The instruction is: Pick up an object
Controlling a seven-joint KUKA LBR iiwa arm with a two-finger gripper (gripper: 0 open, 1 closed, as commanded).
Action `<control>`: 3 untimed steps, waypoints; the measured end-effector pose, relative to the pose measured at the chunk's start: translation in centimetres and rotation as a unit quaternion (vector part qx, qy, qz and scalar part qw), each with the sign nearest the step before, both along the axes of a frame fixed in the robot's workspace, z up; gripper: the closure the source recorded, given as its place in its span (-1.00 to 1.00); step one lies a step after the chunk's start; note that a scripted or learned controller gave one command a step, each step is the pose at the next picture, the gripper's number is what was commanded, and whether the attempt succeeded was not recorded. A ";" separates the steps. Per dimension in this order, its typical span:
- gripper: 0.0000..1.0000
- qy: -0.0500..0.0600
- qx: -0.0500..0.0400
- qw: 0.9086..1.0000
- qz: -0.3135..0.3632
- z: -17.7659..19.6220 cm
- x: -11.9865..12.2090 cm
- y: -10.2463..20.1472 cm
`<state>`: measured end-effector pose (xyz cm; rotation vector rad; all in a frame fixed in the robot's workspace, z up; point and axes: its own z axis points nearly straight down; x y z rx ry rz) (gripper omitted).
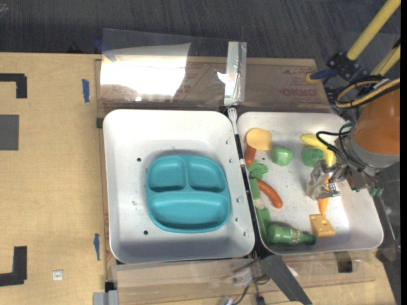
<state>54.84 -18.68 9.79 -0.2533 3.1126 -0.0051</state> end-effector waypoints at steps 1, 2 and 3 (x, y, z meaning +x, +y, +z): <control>1.00 0.006 0.002 0.995 -0.097 10.2 1.4 3.6; 1.00 0.010 0.003 0.991 -0.130 11.8 -6.7 9.8; -1.00 0.011 0.003 0.991 -0.130 11.8 -6.7 9.7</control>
